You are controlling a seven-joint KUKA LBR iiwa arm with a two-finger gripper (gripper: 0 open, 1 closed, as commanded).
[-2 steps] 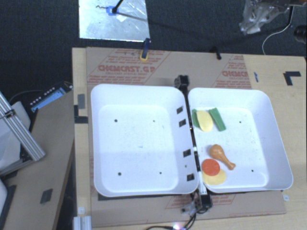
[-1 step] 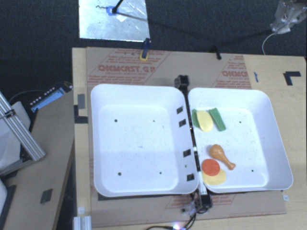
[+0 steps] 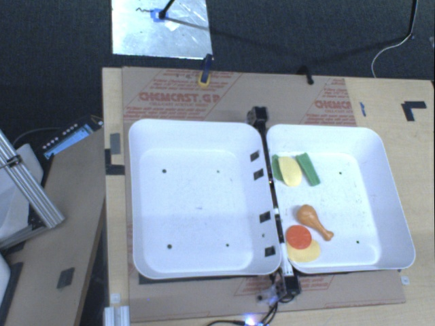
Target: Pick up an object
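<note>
The right bin (image 3: 380, 182) holds several small items along its left side. A pale yellow oval piece (image 3: 290, 171) lies near the top, with a green block (image 3: 307, 169) touching its right edge. Lower down lies an orange-brown drumstick-shaped toy (image 3: 313, 220). A red round disc (image 3: 298, 237) sits just below it, partly over a yellow flat piece (image 3: 305, 252).
The left bin (image 3: 197, 195) sits beside the right one, joined by a black-clipped divider (image 3: 266, 182). Both rest on a cardboard sheet (image 3: 177, 94). A shiny metal plate (image 3: 160, 17) lies on the dark floor behind. A metal frame (image 3: 24, 182) stands at left.
</note>
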